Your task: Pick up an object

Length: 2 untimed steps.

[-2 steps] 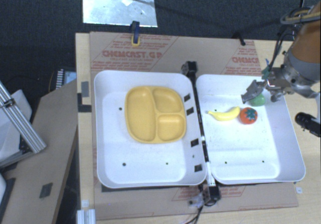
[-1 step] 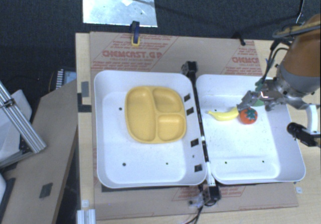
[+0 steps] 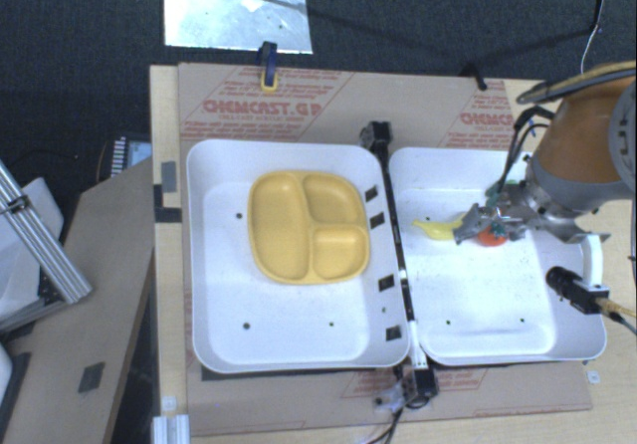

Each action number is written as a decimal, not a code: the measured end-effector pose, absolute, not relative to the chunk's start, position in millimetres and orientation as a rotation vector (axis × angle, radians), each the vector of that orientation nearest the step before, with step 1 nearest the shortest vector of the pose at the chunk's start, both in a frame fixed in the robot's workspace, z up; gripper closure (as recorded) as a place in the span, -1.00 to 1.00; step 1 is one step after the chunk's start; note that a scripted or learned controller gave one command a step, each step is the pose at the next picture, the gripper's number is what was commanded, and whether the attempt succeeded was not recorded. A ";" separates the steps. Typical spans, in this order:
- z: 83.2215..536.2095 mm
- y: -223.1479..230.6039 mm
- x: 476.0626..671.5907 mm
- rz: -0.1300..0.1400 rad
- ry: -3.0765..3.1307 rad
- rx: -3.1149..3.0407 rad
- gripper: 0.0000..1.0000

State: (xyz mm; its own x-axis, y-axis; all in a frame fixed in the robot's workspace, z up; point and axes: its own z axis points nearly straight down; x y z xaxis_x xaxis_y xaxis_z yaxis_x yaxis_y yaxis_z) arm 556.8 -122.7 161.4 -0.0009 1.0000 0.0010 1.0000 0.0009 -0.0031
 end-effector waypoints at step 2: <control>131.5 -119.1 560.0 -0.002 -2.222 -2.223 1.00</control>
